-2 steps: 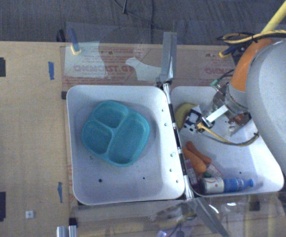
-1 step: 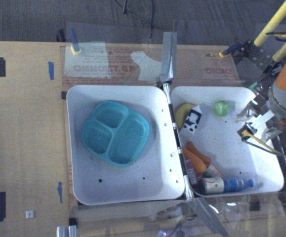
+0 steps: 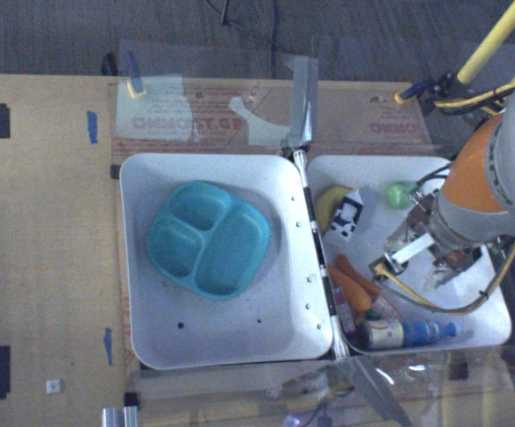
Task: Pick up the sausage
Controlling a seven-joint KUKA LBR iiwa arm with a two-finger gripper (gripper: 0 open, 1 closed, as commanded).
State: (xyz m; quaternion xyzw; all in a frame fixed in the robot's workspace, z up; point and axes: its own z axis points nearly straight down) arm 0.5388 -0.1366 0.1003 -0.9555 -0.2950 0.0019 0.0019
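The sausage (image 3: 353, 285) is a long orange-red piece lying at a slant against the left wall of the right bin (image 3: 497, 323), near its front. My gripper (image 3: 444, 267) hangs over the middle right of that bin, to the right of the sausage and apart from it. Nothing can be seen held in it.
In the right bin lie a yellow fruit (image 3: 331, 205), a black-and-white carton (image 3: 349, 215), a green ball (image 3: 398, 194) and a bottle (image 3: 410, 334) along the front wall. The left bin (image 3: 141, 327) holds a teal divided plate (image 3: 208, 238).
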